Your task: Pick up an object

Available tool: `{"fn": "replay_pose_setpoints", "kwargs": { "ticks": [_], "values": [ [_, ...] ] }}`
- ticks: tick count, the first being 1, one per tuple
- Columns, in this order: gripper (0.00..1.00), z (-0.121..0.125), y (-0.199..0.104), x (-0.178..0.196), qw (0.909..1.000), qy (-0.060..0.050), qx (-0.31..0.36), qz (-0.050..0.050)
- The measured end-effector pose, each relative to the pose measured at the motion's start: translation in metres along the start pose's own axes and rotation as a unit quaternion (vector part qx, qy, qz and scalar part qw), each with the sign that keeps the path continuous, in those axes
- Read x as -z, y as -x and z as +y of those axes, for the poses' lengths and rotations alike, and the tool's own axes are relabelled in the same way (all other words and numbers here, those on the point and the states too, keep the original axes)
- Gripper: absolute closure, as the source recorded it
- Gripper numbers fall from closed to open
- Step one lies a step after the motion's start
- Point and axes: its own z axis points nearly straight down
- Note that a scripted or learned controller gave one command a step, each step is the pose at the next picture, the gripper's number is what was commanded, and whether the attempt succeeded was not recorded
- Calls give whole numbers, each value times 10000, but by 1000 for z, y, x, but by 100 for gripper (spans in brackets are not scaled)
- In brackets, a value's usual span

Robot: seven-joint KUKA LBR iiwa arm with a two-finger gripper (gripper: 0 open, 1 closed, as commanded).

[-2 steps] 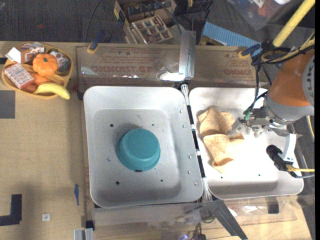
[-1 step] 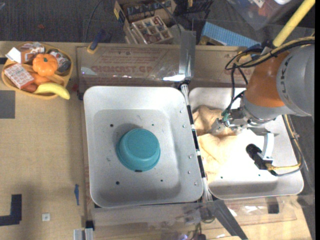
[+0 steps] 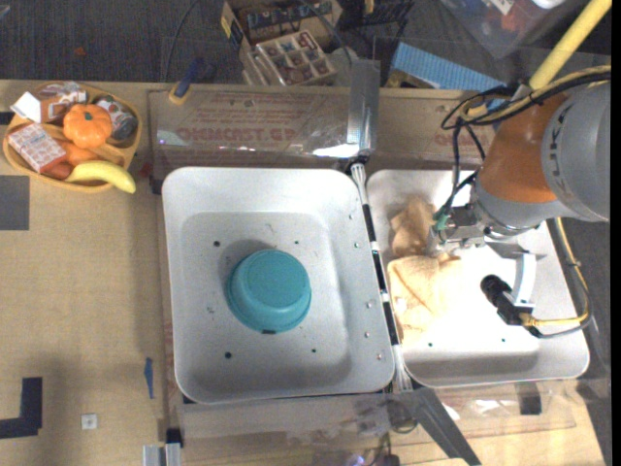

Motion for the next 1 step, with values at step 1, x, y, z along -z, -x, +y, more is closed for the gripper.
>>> {"fn": "replay_pose_setpoints", "kwargs": {
  "ticks": [1],
  "values": [
    [100,46,-28,83,9932,-62,1162,1]
  ]
}}
